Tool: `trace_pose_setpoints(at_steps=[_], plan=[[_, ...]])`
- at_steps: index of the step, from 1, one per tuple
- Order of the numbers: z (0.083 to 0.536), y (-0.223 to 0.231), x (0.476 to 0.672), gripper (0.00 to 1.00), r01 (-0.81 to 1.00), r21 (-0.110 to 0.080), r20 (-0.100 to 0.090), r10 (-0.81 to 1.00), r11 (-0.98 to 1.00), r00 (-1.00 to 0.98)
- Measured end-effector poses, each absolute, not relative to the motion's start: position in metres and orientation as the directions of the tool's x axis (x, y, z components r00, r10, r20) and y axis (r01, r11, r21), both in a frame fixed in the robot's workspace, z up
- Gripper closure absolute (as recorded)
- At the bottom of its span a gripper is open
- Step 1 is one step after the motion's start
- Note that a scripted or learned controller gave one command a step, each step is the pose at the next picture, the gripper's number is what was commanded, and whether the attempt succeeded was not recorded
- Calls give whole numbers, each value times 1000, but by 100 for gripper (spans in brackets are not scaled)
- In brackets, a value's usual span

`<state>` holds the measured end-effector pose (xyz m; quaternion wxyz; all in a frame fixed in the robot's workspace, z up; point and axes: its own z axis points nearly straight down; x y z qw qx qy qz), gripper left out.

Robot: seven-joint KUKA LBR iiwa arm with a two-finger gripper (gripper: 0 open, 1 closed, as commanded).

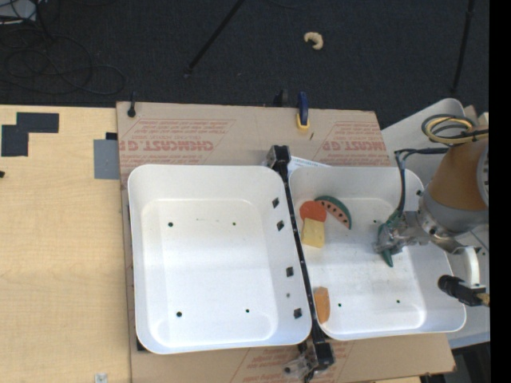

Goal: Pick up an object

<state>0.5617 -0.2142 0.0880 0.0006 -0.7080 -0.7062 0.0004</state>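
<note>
The right bin point(375, 317) holds a watermelon slice toy point(335, 211), a red piece point(312, 211) and a yellow block point(314, 234) near its left wall, and an orange piece point(321, 303) at its lower left. My gripper point(389, 244) hangs low over the right half of this bin, pointing down at bare floor, well to the right of the yellow block. Nothing shows between its fingers. The arm point(455, 190) comes in from the right.
The left bin point(144, 214) sits beside the right one, a black divider point(291, 254) between them. Both rest on cardboard point(200, 138) on a wooden bench. Cables point(443, 126) lie at the right.
</note>
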Motion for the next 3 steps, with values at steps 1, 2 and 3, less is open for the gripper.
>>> trace_pose_setpoints(at_steps=[1,2,3], plan=[[88,-213,545,100,1000,-1,0,1000,0,0],[98,-214,545,100,1000,-2,1,1000,-3,3],[87,-203,594,100,1000,1,0,1000,2,-2]])
